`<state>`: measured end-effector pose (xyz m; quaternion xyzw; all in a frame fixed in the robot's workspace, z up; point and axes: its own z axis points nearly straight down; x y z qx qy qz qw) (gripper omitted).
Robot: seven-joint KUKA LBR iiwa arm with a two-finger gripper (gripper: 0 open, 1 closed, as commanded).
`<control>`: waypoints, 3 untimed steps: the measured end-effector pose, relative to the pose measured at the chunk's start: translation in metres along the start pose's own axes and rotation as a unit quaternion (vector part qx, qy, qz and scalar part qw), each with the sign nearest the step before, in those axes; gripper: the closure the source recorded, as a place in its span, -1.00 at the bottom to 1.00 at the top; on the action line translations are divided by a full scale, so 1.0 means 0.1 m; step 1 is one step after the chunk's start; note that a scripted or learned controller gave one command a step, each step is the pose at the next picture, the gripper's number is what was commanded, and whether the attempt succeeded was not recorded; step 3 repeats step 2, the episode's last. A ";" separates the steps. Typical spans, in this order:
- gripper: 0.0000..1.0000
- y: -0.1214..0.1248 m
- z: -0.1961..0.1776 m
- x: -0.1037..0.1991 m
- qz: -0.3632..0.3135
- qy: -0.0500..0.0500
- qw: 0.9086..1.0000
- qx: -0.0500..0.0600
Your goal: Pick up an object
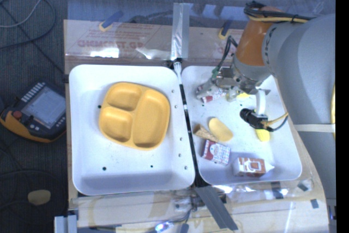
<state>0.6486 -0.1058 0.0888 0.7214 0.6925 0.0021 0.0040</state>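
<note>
My gripper (218,87) low in right bin (289,172), over small red-white item (205,96), lined up for grab. Cannot tell pincer state. Yellow tray (134,115) sits in left bin (82,172).

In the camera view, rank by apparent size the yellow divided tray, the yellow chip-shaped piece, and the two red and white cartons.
1. Yellow divided tray, clearly largest.
2. The two red and white cartons, too alike to rank.
3. Yellow chip-shaped piece, slightly smaller.

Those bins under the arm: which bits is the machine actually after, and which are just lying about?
For the job:
gripper
right bin
yellow oval piece
two small red-and-white cartons

Lying about:
left bin
yellow divided tray
handheld controller on the floor
</note>
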 end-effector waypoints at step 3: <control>1.00 -0.18 -0.93 0.44 -0.041 0.002 0.999 0.007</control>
